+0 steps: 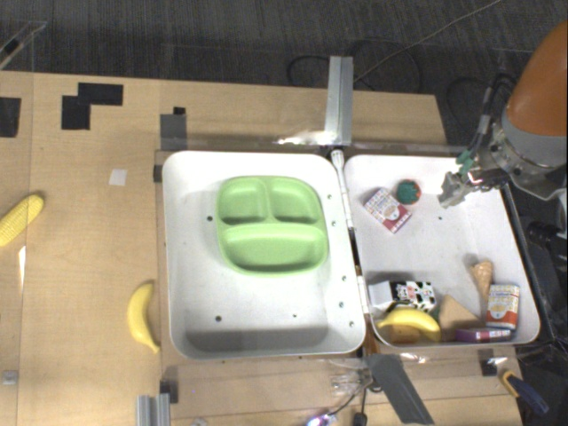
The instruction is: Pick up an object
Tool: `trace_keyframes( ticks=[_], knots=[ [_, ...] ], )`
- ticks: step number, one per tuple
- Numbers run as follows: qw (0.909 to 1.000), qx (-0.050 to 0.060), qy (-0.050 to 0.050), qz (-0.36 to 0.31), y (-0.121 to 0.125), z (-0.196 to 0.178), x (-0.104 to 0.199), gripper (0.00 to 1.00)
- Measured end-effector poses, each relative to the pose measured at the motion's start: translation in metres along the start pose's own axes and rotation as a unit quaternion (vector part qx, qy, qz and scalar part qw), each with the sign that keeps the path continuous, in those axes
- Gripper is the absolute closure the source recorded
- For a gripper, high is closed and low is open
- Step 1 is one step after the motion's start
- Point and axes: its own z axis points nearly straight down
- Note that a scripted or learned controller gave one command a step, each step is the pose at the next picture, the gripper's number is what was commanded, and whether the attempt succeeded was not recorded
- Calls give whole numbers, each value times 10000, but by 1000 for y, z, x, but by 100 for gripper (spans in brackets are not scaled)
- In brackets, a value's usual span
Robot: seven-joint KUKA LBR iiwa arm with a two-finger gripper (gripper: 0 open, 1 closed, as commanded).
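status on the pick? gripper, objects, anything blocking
Gripper over right bin's upper right, holding nothing visible. Nearest: green ball, small box. More items along bin's lower edge. Nothing blocking.

tray (266, 224): matt green plastic | bench (80, 264): pale wood | bins (186, 238): white plastic

Wood bench (89, 264) w/ two white bins (177, 238), banana (142, 316), corn cob (19, 220).

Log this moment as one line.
arm: right bin upper corner | tool: nothing visibly held | nearest: green ball | tray: left bin
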Motion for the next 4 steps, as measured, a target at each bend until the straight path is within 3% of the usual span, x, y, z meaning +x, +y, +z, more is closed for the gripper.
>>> trace_keyframes(
  ticks=[1,2,3,4],
  knots=[
    [10000,0,0,-3,0,0,0,0],
    [9994,13,11,-336,7,124,9,0],
    [9989,-12,1,-471,62,175,1,0],
    [9990,-2,5,442,56,77,35,0]
  ],
)
